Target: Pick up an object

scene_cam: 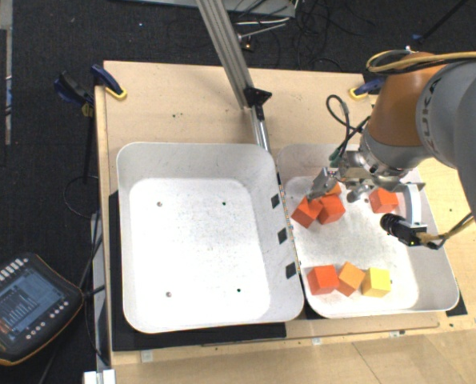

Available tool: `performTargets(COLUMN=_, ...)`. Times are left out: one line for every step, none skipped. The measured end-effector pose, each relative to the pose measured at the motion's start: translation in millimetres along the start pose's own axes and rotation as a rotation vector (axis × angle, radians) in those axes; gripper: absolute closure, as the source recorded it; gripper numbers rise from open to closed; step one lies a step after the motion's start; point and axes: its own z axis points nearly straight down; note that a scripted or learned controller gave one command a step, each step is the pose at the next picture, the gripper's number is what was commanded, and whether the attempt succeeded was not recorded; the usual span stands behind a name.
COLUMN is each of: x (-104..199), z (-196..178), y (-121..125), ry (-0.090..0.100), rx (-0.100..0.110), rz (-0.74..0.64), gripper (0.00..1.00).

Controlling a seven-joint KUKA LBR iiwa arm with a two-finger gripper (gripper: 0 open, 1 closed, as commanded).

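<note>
Over the right bin [430, 290], near its upper left part, the gripper [332, 184] hangs low above a pair of orange blocks [318, 210]. Its fingers are hard to make out against the wrist hardware, so how far apart they stand, and whether they grip anything, cannot be told. The two blocks touch and sit as skewed squares, corners pointing toward the bin's edges, with no clear long axis. Another orange block [384, 201] lies just to the right, partly hidden under the arm [422, 110]. Along the bin's near side three blocks stand in a row: a red-orange block [323, 279], a lighter orange block [351, 278] and a yellow block [378, 281]. The left bin [134, 174] lies alongside.
</note>
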Motion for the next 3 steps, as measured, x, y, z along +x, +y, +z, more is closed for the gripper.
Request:
performTargets(x=0, z=21, y=7, ry=-0.004, rx=-0.028, rz=-0.002, gripper=0.00)
performTargets(x=-1, z=11, y=8, ry=-0.004, rx=-0.031, rz=0.000, gripper=1.00)
performTargets(x=0, z=-34, y=15, ry=-0.002, rx=-0.013, rz=-0.003, gripper=1.00)
